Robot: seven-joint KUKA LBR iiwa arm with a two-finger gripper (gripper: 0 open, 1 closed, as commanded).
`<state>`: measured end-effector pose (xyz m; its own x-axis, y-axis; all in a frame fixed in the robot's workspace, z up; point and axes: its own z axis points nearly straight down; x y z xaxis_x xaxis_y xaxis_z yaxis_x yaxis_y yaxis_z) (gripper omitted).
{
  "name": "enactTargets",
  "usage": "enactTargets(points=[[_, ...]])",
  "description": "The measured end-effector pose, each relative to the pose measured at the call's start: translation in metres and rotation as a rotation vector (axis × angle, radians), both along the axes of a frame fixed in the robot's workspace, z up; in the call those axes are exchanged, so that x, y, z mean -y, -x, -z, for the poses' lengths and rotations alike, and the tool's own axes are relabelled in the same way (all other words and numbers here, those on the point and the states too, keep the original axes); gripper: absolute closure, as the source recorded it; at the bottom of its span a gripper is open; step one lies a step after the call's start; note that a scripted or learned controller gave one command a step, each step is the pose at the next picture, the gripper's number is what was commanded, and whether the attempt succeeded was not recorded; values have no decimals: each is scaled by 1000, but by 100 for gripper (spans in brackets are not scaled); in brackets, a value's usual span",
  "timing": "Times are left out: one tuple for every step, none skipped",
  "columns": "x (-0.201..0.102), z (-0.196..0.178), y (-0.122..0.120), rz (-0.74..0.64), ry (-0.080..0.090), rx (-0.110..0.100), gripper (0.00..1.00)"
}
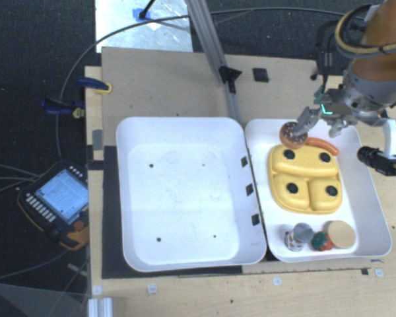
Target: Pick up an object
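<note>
**Pick still open: the arm is over the far end of the right bin**

We see the gripper [315, 119] low over the far end of the right bin [376, 233]. It is just beside a small brown ring with sprinkles, like a toy donut [292, 135]. One finger seems to touch the donut's edge, but we cannot tell if the fingers are apart or together, and we cannot see the donut between them. So we judge that nothing is lifted yet.

The other things also lie in the right bin: a big yellow tray with four dark dots [305, 179], an orange stick [321, 144] at its far edge, and near the front a grey piece [301, 231], a red and green piece [321, 242] and a tan disc [342, 234]. The left bin [129, 243] stands beside it on the desk [158, 78].

What is left, in our opinion, is the whole pick: to close on the donut and to raise it.
</note>
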<state>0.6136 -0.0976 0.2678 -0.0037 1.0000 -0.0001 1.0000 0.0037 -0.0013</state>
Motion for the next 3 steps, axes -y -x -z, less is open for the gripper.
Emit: enactTargets(points=[[0,-1,-1,0,0,3,0],[2,42,-7,2,1,1,0],[13,93,-7,3,1,-1,0]])
